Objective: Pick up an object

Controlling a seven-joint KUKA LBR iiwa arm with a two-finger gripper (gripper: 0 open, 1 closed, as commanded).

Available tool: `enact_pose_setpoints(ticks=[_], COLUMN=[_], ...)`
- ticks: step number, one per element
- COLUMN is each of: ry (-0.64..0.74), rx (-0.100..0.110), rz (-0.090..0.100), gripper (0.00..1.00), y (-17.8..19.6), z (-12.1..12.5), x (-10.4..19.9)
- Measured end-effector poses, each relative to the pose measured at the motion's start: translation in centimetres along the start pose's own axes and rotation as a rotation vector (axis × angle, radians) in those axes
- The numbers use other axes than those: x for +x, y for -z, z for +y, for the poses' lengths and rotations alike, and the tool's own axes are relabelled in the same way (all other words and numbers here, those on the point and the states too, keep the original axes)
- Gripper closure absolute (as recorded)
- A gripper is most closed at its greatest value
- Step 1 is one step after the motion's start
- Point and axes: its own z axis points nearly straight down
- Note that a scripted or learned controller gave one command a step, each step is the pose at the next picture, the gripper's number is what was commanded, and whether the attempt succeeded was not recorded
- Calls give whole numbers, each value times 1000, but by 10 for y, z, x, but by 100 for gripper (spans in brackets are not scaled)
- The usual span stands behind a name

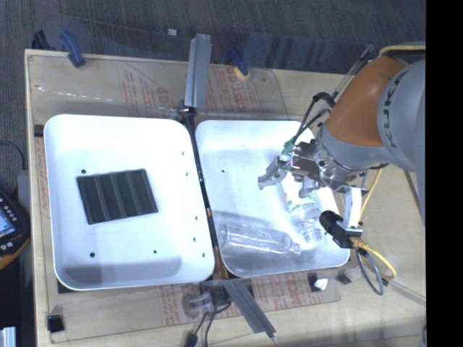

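While the tool (pixel 289 176) hovers, two clear bottles (pixel 257 238) lie below.

Two shallow white bins sit side by side on a pale wooden bench (pixel 108 85) – the left bin (pixel 65 143) and the right bin (pixel 239 143), their inner rims almost touching. A dark ribbed mat (pixel 117 195) lies flat in the left bin, slightly askew, toward that bin's left half. A grey metal bar (pixel 197 69) stands at the far edge, above the seam between the bins, and another grey bar (pixel 249 311) slants across the near edge. Two blue clamps (pixel 72 47) (pixel 237 61) grip a clear sheet at the back of the bench. At the far left edge, off the bench, sits a dark handheld device (pixel 9 226) with a lit screen – partly cut off.
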Motion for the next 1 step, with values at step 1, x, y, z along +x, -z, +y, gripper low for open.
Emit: enact_pose_setpoints(ticks=[1], ry=[98], rx=[0], rz=[0], gripper=[0], y=[-1], z=[28], x=[-33])
